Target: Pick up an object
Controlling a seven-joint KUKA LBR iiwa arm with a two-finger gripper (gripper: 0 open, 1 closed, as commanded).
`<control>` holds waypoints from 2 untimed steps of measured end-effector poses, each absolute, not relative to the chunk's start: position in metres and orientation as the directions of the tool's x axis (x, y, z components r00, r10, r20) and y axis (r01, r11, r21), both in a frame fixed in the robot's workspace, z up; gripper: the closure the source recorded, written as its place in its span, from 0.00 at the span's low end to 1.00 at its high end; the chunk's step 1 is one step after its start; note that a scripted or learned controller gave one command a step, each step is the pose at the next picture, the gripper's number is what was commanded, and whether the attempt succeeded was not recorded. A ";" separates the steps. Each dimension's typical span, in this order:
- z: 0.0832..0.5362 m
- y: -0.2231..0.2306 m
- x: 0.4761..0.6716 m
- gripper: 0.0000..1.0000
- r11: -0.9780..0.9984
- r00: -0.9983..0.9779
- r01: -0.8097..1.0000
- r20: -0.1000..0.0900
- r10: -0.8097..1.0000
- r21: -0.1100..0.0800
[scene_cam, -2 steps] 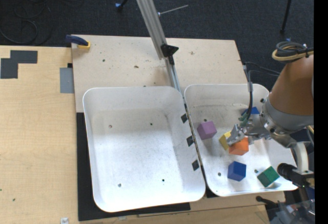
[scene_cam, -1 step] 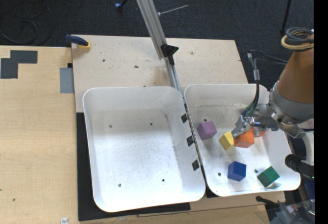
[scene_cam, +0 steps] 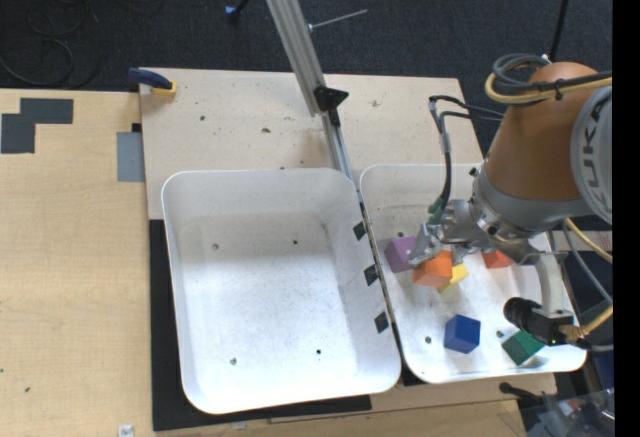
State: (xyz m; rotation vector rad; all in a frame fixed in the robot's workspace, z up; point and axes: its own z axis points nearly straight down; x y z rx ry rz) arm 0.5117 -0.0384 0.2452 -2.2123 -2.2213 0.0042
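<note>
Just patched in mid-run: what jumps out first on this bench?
The grey-and-orange arm fills the right side, its gripper low in the right bin over an orange block beside a purple block. Nearer the front lie a blue cube and a green block.

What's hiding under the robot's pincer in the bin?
Under the pincer sit an orange block, a yellow piece and a purple block. Anything directly beneath the arm's body is covered.

**Bench layout, 2 bins**

Left bin [scene_cam: 265, 295] beside right bin [scene_cam: 420, 185], walls touching. In right bin: gripper [scene_cam: 432, 247] over a cluster of blocks [scene_cam: 435, 268]; cube [scene_cam: 462, 334] nearer front; another block [scene_cam: 522, 347] at front-right corner. Aluminium rail [scene_cam: 295, 30] slants behind the bins.
</note>
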 end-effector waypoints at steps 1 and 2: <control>0.230 0.012 0.529 1.00 0.004 -0.004 1.000 0.002 1.000 -0.005; 0.238 0.059 0.543 1.00 0.004 -0.004 1.000 0.002 1.000 -0.003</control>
